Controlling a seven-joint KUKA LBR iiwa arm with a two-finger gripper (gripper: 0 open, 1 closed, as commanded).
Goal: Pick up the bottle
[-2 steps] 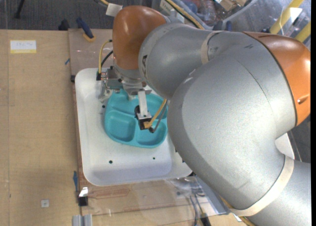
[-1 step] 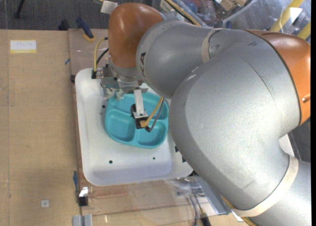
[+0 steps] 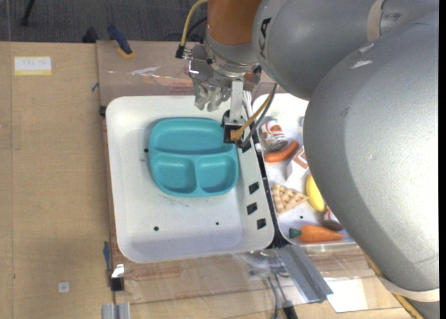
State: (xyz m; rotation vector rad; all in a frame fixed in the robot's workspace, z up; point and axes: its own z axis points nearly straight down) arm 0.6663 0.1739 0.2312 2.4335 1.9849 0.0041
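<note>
hanging over the far edge of the left white bin [image 3: 132, 227], my gripper [image 3: 211, 95] sits just above the back rim of a teal divided plate [image 3: 191, 161]. nothing is between my fingers. whether they are spread or pressed together i cannot tell, since they show as a small grey cluster under the orange band of my arm [image 3: 240, 4].

the teal plate lies flat in the left bin, toward its back half, with one wide section at the rear and two smaller ones in front.

my arm's grey bulk covers most of the right bin [image 3: 275, 237]. in the strip that shows beside the divider, i can see a can with a red and white label [image 3: 273, 134], a red sausage-like piece [image 3: 282, 152] just below it, a waffle-patterned wedge [image 3: 287, 198], a yellow banana-like shape [image 3: 315, 196] beside that, and an orange carrot [image 3: 319, 234] near the front.

i cannot make out a bottle among these things; if it is in the right bin, my arm hides it.
</note>
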